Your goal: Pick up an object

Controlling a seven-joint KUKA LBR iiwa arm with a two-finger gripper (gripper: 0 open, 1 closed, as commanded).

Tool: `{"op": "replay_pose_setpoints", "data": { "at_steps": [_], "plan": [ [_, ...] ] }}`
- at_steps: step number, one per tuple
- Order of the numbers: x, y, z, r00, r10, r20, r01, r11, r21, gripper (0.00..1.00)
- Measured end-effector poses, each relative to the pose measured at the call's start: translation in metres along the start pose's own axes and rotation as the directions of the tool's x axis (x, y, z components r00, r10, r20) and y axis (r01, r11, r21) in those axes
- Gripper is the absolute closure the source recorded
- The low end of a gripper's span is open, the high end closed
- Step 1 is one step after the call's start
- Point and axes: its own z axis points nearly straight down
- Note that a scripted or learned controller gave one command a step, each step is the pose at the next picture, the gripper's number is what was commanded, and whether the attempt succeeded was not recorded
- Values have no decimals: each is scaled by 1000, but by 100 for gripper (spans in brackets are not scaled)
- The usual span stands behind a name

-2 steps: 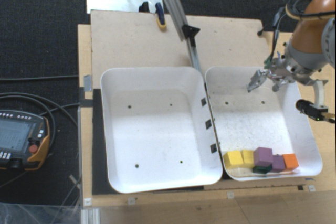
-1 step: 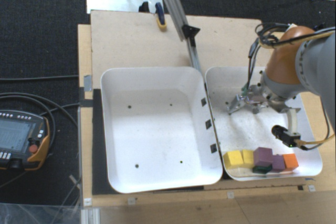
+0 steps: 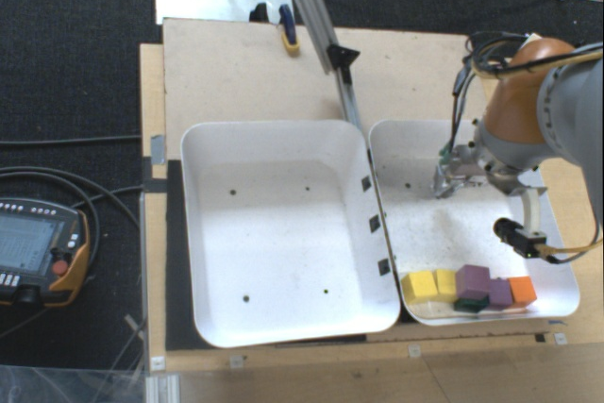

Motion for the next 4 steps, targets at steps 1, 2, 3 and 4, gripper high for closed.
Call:
{"op": "replay_pose_setpoints", "data": {
  "at_steps": [1,2,3,4],
  "plan": [
    [41,-5,-125,1000,-4,0,4,1000,-5,100],
    [40,-7,-120,1000,-2,0,2,1000,2,0],
    [-15,28,-108,1000,6,3,-6,1000,1,0],
    [-9,21,-68,1000,3,0,-3,1000,6,0]
  ]
}}
